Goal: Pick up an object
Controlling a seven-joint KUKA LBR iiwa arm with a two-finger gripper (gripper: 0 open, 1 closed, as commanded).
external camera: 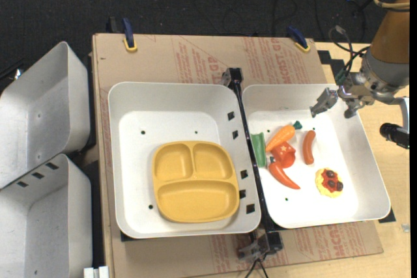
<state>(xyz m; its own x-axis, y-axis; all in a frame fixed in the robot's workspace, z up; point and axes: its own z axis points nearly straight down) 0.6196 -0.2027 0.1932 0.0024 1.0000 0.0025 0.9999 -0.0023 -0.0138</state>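
Yellow divided tray (194,180) sits in left bin (124,140). Right bin (365,159) holds the toy food: sausage (308,147) lying lengthwise toward camera, carrot (281,136) angled, red pepper (283,166), green piece (258,148), small pizza (329,182). Gripper (337,103) spread wide, holding nothing, above right bin's far edge; sausage lies near, toward camera and left.

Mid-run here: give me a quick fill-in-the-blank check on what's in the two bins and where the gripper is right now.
1. The yellow divided tray lies in the ____ bin.
2. The toy carrot lies in the ____ bin.
3. The gripper hangs over the right bin's ____ corner.
4. The tray has ____ compartments.

Missing words: left; right; far right; three
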